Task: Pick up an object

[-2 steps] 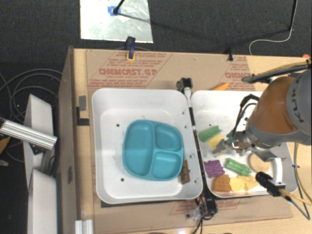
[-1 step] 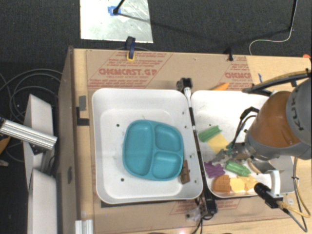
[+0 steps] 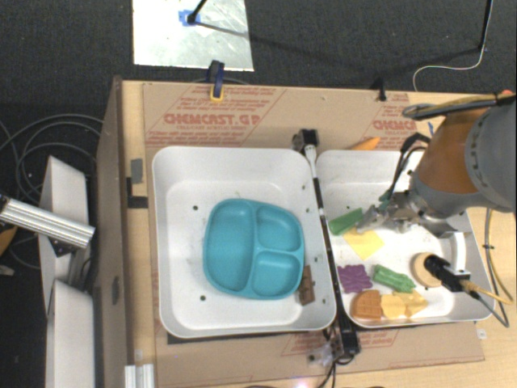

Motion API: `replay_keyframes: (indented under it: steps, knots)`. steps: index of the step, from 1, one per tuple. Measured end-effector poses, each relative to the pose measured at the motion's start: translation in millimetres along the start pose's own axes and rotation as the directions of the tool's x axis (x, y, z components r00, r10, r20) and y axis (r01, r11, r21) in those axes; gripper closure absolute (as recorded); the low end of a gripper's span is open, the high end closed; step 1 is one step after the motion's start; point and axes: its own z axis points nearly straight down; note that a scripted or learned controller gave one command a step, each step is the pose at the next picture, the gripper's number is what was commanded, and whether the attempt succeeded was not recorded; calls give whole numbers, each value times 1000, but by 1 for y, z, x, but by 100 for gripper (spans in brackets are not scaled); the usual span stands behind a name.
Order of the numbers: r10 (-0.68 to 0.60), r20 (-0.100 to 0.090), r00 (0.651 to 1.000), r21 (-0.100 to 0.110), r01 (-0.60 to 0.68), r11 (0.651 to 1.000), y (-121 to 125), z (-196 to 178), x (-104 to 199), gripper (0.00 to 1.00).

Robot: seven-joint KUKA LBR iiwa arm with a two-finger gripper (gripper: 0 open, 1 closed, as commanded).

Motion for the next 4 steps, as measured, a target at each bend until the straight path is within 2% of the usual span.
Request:
replay_keyframes:
  steps: [1,2,3,4]
  knots:
    - [0,-6,1000,13,0,1000,-43,2,42,0]
    - [5,-5,1000,12,-5,1000,-82,1,40,0]
    - [-2,-1,1000,-1,2,1000,14,0,32,0]
    - [4,-3,1000,11,-4,1000,-10,2,31,0]
